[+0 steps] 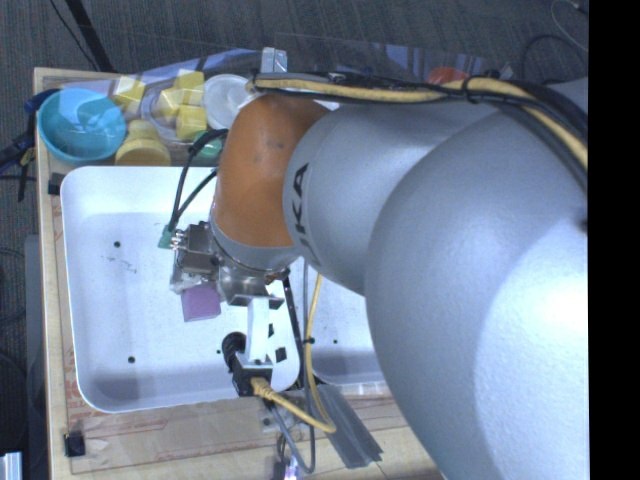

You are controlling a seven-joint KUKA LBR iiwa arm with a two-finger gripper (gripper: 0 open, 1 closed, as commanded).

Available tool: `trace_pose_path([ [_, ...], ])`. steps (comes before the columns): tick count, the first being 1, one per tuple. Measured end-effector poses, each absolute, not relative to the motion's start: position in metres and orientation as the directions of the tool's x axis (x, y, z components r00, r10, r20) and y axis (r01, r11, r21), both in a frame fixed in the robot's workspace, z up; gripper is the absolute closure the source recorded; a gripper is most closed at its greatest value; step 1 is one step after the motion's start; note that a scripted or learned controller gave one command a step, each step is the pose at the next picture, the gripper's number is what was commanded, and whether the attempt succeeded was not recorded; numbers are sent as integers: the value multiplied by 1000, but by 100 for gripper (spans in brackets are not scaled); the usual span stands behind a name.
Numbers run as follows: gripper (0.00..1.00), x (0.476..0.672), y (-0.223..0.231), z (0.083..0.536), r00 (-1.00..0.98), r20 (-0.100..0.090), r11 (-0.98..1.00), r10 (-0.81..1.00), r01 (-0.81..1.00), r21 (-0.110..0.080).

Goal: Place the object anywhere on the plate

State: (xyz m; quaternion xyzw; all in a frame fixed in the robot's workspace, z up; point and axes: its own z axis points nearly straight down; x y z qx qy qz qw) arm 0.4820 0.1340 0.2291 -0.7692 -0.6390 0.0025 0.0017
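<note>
A small purple block [200, 303] shows in the left white bin [110, 298], right at the lower tip of my gripper [196, 280]. The gripper hangs over the middle of this bin, its metal body pointing down and to the left. The block touches or sits just under the gripper's end; whether it is gripped I cannot tell. The orange band [255, 183] and the big grey arm [450, 268] hide most of the right bin.
Beyond the left bin's far wall stand a blue bowl [80, 123], several yellow pieces [180, 103] and a white round dish [228, 95]. A strip of the right bin [345, 363] shows under the arm. Cables [290, 408] hang by the front edge.
</note>
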Motion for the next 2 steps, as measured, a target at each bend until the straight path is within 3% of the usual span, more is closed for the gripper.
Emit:
trace_pose_path([
  [1,100,500,67,190,-58,-1,58,998,998,-8],
  [2,100,475,4,190,-117,1,117,993,993,-7],
])
